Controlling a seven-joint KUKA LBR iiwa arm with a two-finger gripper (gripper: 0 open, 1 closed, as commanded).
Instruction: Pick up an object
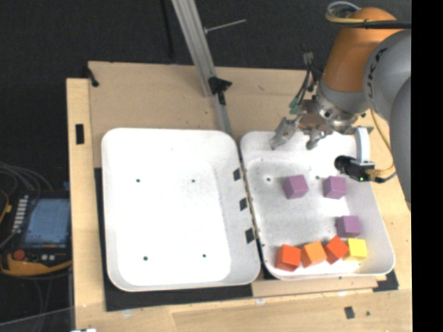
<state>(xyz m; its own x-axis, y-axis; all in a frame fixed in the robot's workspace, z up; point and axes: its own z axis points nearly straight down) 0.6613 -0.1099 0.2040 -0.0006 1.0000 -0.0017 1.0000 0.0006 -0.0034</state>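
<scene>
My gripper [297,138] hovers over the far rim of the right bin [271,206], fingers spread apart with nothing between them. Below it in that bin lie three purple cubes: one [295,186] nearest the gripper, one [335,187] to its right, one [348,225] lower down. Along the bin's near edge sit an orange-red cube [288,256], an orange cube [313,253], a red cube [336,248] and a yellow cube [357,247] in a row.
The left bin [169,206] sits beside the right one, joined by black clips. A slanted metal pole [197,47] rises behind the bins. A handheld pendant [38,230] lies off the bench at the left.
</scene>
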